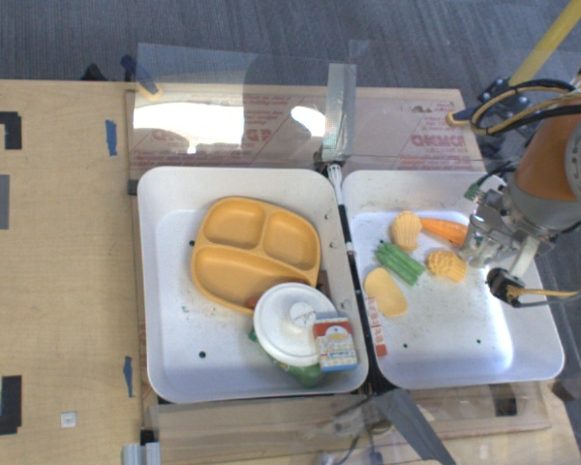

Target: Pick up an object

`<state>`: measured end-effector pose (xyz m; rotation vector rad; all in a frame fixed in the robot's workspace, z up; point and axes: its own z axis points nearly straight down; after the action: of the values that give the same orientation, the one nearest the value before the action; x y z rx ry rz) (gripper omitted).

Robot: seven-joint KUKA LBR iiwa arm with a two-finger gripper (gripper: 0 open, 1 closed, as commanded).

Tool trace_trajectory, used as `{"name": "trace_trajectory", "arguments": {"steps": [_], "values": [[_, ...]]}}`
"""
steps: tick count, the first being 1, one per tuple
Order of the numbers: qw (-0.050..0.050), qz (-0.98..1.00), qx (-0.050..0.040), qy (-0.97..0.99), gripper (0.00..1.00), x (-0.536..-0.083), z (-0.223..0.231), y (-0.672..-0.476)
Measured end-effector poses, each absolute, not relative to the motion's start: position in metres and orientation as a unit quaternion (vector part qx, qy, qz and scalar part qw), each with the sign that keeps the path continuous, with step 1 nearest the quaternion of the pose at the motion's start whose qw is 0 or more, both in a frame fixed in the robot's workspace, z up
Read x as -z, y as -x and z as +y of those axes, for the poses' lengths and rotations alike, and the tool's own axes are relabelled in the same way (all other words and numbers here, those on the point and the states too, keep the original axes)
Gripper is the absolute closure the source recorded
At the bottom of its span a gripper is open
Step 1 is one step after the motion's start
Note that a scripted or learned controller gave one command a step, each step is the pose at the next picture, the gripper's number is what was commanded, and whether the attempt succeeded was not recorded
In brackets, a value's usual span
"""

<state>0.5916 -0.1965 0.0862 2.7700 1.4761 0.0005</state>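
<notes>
The right bin holds several toy foods: a yellow round piece, an orange carrot, a green pod, a yellow corn cob and a pale yellow lump. My gripper reaches in from the right and hangs low over the bin's far right part. It sits just right of the corn cob and below the carrot's tip. Nothing visibly hangs from it.
The left bin carries an orange divided plate, a white round bowl and a small printed carton over something green. A divider rim separates the bins. Cables trail from the wrist.
</notes>
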Motion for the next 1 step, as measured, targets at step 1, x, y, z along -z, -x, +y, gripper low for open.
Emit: {"name": "trace_trajectory", "arguments": {"steps": [1], "values": [[0.001, 0.482, -0.0017, -0.876, 1.00, -0.0867, -0.1765, -0.5472]]}}
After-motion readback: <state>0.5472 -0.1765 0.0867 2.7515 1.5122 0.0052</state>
